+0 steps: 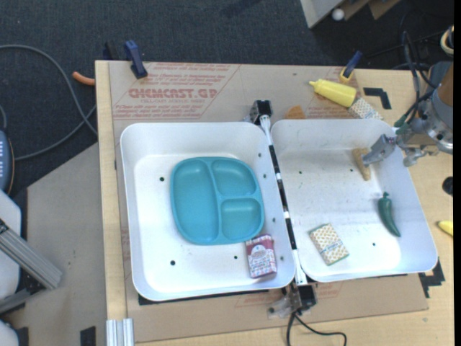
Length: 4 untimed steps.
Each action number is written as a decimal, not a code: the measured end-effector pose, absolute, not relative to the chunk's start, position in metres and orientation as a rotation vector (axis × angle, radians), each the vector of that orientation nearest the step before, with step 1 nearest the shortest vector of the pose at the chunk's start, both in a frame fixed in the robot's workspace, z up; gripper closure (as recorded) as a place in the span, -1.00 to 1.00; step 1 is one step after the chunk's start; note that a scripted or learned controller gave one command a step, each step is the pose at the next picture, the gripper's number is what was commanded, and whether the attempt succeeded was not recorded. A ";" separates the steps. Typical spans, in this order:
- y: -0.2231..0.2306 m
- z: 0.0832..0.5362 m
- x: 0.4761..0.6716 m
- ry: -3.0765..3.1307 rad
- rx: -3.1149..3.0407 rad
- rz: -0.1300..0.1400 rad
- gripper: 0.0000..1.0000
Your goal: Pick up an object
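- Gripper (376, 152) hangs over the upper right part of the right bin (317, 139), reaching in from the right edge of the camera view; whether it is released or clenched cannot be told at this size.
- Tan block (361, 163) lies in the right bin just beside the gripper tip, so close that touching or apart cannot be told; it is not seen between the fingers.
- Green pepper (389, 215) lies lower in the same bin, near its right wall, apart from the tan block.
- Patterned small box (328, 244) rests near the front of the right bin, tilted, well apart from the pepper.
- Left bin (144, 215) sits touching the right bin along a shared middle edge.
- Teal divided plate (216, 199) lies flat in the middle of the left bin, its three compartments facing up.
- Dark red packet (261, 256) lies just beside the plate's front right corner, near the bin's front wall.
- Yellow bottle (333, 91) lies on its side on the bench (180, 92) behind the right bin, outside both bins.
- Blue clamps (135, 58) grip the bench's far edge.
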<state>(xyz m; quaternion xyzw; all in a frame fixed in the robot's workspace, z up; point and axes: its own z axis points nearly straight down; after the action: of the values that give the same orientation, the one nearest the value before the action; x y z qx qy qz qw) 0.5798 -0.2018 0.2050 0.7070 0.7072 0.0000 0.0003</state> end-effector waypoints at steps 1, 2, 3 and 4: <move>-0.220 0.113 0.591 2.223 2.224 -0.001 -1.00; -0.189 0.085 0.625 2.221 2.219 0.001 -1.00; -0.224 0.134 0.663 2.221 2.217 0.001 -1.00; -0.215 0.085 0.668 2.241 2.227 0.010 -1.00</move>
<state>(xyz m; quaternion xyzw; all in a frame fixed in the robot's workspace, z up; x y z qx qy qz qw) 0.6680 -0.2153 0.0853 0.7048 0.7093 0.0032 -0.0087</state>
